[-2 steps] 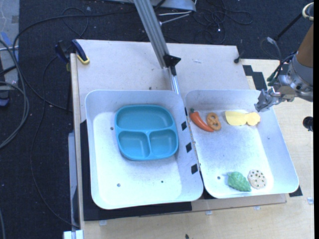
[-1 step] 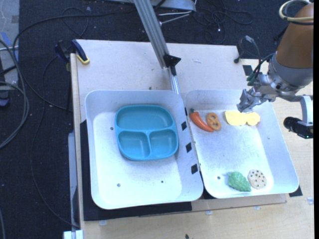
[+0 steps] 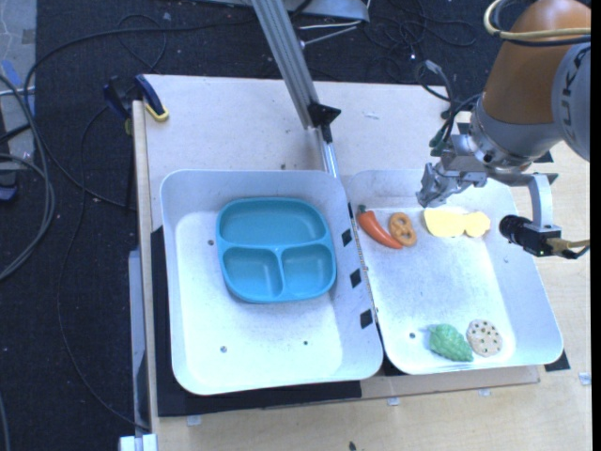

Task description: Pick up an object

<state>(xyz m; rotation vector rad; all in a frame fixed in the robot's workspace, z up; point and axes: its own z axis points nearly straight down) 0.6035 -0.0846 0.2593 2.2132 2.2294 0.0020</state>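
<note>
Gripper (image 3: 434, 192) low over right bin's (image 3: 526, 299) far edge; we cannot tell its state or any hold. Just beside it, yellow flat piece (image 3: 455, 223), pale, irregular, lying flat: we judge it target. Left of that: pretzel (image 3: 402, 228) touching orange pepper (image 3: 378, 228). Near edge: green leafy piece (image 3: 449, 342), cookie (image 3: 484, 337). Left bin (image 3: 197, 346) carries blue divided plate (image 3: 276, 248).

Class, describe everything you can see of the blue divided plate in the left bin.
The blue three-compartment plastic plate lies flat, right way up, on the floor of the left white bin, toward its far side. It is a rounded rectangle: one long compartment at the far side, two smaller ones nearer the camera. It looks smooth, and nothing touches it but the bin.
</note>
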